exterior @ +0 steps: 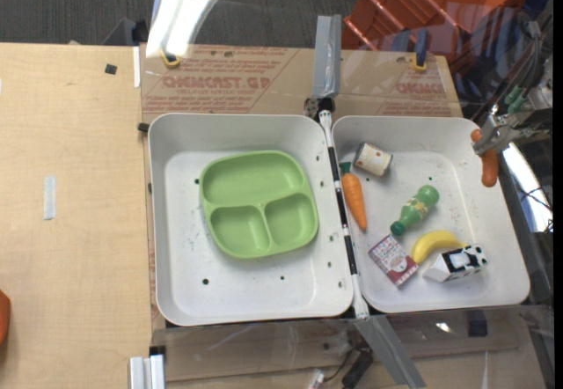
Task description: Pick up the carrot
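The carrot (354, 199) is orange with a green top. It lies lengthwise in the right bin (493, 290), close against that bin's left wall, with its tip pointing toward the front. My gripper (486, 150) hangs over the right bin's far right rim, well to the right of the carrot and apart from it. Cables and arm parts crowd the gripper at the frame edge, so its state is unclear. Nothing touches the carrot.
Sharing the right bin are a tan can (374, 159), a green bottle (415, 209), a banana (435, 244), a pink packet (392, 260) and a black-and-white carton (457, 262). A green divided plate (259, 202) sits in the left bin (167, 229). The bins' shared wall runs just left of the carrot.
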Robot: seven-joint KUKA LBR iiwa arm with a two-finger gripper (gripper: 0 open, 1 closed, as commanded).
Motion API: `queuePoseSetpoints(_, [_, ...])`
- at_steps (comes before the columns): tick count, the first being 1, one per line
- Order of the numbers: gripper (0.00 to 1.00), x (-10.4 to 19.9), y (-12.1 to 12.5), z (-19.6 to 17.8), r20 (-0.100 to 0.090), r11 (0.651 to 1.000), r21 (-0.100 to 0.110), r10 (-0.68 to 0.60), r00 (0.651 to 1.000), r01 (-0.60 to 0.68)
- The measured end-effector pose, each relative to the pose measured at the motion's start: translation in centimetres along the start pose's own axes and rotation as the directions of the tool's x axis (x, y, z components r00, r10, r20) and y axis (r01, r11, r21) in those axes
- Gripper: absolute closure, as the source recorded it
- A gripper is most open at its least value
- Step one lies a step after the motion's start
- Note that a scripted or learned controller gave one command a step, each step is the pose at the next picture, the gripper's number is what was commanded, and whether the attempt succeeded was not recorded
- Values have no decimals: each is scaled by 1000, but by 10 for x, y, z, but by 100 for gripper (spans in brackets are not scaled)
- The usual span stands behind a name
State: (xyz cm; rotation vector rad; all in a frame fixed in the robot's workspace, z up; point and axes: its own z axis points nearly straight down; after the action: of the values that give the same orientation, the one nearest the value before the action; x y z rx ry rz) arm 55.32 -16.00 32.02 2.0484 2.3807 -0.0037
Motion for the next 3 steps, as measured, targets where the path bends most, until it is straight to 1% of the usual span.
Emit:
queuePoseSetpoints(1, [100,76,36,104,-2,999,2,40,999,-40])
queuePoseSetpoints(2, [100,175,-22,130,-2,999,3,-54,999,54])
queuePoseSetpoints(3, [100,137,-50,129,-3,859,-1,-512,859,512])
